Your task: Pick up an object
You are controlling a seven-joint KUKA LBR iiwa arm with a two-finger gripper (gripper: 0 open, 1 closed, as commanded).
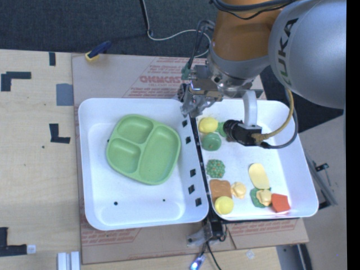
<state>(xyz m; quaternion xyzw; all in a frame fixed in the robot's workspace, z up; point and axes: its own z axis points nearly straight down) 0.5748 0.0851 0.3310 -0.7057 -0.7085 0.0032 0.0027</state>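
Camera view: green divided plate (pixel 144 148) sits left of the hand (pixel 194 104); whether the hand's open or closed, can't tell. Just below-right of it, a yellow ball (pixel 208 125) touches a green piece (pixel 212 142).

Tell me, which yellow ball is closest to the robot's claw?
The yellow ball at the far end of the right bin, just under the gripper, beside a green piece. The other yellow ball sits at the near edge.
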